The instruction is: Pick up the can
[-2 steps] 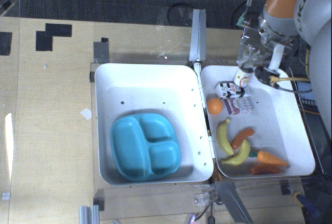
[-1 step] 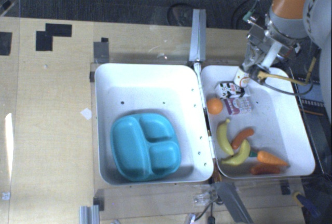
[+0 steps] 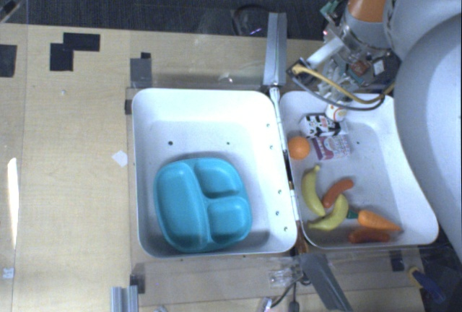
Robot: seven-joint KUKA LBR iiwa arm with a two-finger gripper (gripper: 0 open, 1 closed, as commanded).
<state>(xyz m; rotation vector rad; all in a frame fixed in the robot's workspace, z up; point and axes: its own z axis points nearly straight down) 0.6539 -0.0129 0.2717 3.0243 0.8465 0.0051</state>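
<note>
The can (image 3: 331,146) lies on its side in the right bin (image 3: 375,137), near the back. It has a maroon and white label, with a black and white end (image 3: 316,124) pointing toward the bin's back left. My gripper (image 3: 334,113) hangs over the back of this bin, with its tip just behind and above the can. Cables and the wrist body cover much of it. Nothing shows between the gripper and the can that tells whether they touch.
An orange (image 3: 298,148) sits left of the can by the divider. In front lie two bananas (image 3: 317,198), a red sausage (image 3: 337,191) and a carrot (image 3: 375,219). The left bin (image 3: 151,123) holds a blue sectioned plate (image 3: 203,204).
</note>
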